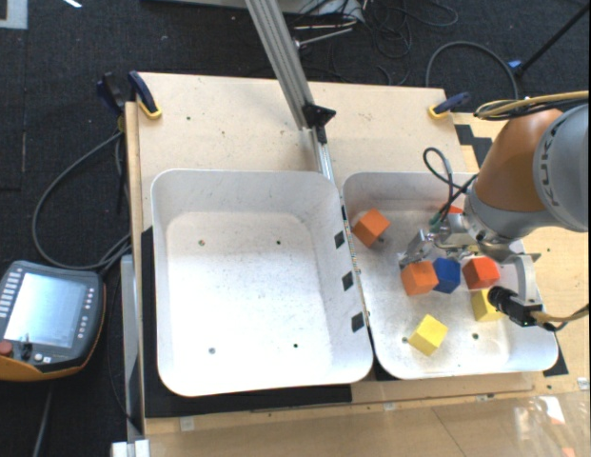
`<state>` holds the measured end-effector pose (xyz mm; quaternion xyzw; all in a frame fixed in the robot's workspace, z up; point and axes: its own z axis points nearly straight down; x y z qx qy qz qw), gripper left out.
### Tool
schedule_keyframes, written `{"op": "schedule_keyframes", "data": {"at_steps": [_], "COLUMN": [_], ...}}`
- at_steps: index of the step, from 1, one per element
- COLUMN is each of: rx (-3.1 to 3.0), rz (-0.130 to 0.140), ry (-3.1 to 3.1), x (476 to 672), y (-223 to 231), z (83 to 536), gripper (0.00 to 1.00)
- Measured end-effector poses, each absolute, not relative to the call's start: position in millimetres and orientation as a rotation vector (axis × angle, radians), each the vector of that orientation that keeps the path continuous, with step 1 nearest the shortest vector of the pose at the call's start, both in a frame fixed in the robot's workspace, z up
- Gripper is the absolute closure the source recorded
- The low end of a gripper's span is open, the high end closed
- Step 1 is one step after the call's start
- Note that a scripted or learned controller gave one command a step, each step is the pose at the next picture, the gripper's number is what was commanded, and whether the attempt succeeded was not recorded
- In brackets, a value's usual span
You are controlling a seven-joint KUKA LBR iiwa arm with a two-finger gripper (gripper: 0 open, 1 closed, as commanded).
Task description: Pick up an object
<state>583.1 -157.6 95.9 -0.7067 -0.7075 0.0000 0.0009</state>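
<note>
The right bin (pixel 390 360) holds several blocks. An orange block (pixel 372 227) lies near its left wall. Another orange block (pixel 420 278), a blue block (pixel 447 275) and a red-orange block (pixel 481 272) sit in a tight row at mid bin. A yellow block (pixel 429 334) lies toward the front, and a smaller yellow piece (pixel 483 306) sits under the red-orange block. My gripper (pixel 436 246) hangs low over the row, just behind the orange and blue blocks. The arm's wrist hides much of it.
The left bin (pixel 181 255) stands beside the right one, with a shared wall between them. A slanted metal pole (pixel 281 50) rises from the bench's back. Clamps sit at the bench's far corners, and a teach pendant (pixel 43 317) lies off the bench's left.
</note>
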Motion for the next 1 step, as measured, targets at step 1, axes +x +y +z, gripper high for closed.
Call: {"op": "schedule_keyframes", "data": {"at_steps": [1], "rx": [-2.216], "rz": [-0.010], "ry": [-2.233], "x": [560.5], "y": [-85.2], "z": [200.2], "gripper": [0.00]}}
